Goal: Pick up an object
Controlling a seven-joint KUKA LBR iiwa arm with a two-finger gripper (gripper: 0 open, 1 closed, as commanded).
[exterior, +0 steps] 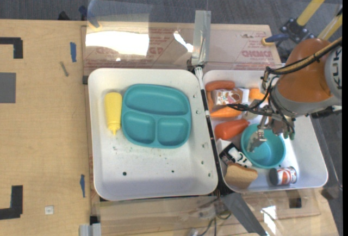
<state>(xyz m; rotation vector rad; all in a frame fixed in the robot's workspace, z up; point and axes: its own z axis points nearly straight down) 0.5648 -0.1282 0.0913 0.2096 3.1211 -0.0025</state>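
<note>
My gripper (260, 137) hangs over the right bin (317, 149), just above the left rim of a teal bowl (267, 151). The arm's orange band (308, 78) sits above it and hides part of the bin's back right. Close to the gripper's left lies a red-orange pepper-like item (230, 129). An orange carrot (227, 112), a printed snack packet (224, 98) and a hot dog (219, 86) lie further back. I see nothing held by the gripper.
In the right bin's front lie a piece of bread (241, 175), a black and white item (237, 155) and a small can (283, 176). The left bin (152, 175) holds a teal divided plate (157, 116) and a yellow bottle (113, 111).
</note>
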